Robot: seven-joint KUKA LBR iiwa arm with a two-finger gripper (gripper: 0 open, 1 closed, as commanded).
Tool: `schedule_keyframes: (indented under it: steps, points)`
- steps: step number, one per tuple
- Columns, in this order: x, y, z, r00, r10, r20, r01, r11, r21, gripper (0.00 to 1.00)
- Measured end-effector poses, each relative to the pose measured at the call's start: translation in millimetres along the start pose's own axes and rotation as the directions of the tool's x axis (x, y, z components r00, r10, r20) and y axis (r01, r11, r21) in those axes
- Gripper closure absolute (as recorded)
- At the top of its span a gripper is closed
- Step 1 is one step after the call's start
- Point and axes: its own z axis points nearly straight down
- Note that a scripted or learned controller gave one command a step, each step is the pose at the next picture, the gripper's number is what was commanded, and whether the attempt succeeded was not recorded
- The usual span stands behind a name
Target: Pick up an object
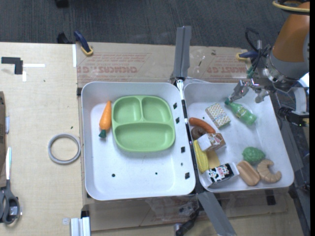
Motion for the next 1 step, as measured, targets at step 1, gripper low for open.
schedule_keyframes:
  steps: [1]
  points:
    - [-15.6, 28.4, 104.9, 0.995, 0.095, 0.001, -0.095, 0.995, -0.002, 0.0]
